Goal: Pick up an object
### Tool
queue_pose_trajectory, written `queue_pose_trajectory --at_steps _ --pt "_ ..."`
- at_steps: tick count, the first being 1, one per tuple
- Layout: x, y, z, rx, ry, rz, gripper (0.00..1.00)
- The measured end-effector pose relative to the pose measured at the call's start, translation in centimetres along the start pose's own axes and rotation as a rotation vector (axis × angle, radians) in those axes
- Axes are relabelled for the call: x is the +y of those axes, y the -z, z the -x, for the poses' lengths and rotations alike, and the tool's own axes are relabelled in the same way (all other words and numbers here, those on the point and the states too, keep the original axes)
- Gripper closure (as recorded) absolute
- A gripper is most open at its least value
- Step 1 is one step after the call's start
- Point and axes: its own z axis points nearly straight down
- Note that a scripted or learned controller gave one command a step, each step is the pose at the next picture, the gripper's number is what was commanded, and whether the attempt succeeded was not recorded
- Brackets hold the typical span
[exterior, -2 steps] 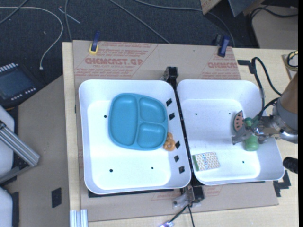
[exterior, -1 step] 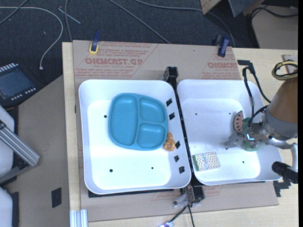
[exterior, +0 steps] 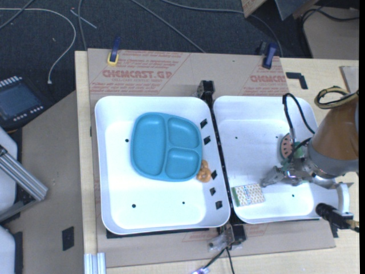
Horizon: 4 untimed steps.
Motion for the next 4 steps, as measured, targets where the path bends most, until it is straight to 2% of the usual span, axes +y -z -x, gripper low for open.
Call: queue_pose_trajectory --at_steps 1,3,4 --pt "0.1 1.4 0.0 -0.002 0.0 0.006 1.0" --pt "0.9 13.8 0.6 -0.006 0.001 0.012 1.0" --pt "1.0 18.5 1.4 -0.006 0.002 0.012 1.0"
